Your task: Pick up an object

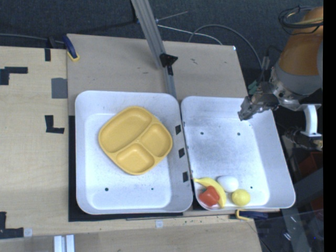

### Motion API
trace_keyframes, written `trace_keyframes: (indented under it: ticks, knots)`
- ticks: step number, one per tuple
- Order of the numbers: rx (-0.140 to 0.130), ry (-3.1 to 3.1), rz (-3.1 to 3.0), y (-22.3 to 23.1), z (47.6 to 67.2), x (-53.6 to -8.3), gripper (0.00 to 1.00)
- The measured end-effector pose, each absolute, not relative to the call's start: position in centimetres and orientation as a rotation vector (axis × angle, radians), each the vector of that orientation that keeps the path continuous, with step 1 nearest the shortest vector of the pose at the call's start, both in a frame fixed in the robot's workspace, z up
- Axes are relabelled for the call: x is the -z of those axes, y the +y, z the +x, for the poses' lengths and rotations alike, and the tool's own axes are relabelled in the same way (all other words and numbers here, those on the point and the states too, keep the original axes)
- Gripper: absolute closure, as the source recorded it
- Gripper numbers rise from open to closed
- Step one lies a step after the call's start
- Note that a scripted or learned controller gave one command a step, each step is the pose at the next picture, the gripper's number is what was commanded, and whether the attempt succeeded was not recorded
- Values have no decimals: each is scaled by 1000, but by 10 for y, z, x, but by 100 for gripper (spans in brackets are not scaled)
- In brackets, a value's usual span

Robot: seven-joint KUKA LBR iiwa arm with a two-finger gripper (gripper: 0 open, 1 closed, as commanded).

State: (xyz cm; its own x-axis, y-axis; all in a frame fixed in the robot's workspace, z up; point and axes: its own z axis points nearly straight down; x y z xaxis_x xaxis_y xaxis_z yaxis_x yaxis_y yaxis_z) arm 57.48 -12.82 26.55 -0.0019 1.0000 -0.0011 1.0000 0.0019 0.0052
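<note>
Small toy foods lie in the near corner of the right bin [231, 140]: a yellow banana [212, 184], a red piece [209, 196], a white egg-like ball [228, 182] and a yellow ball [241, 197]. They sit bunched together against the bin's front wall. My gripper [245, 113] hangs over the far right edge of that bin, well away from the toys, with nothing visibly between its fingers.
The left bin [89, 193] holds a yellow three-compartment plate [135, 139]. A grey metal pole [149, 22] slants in from the top to the gap between the bins. Cables run behind the right bin.
</note>
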Motion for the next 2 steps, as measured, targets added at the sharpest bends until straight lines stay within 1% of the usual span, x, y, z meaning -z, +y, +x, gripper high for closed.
trace_keyframes:
  ticks: [2]
  knots:
    - [2,2231,2216,-21,559,-238,100]
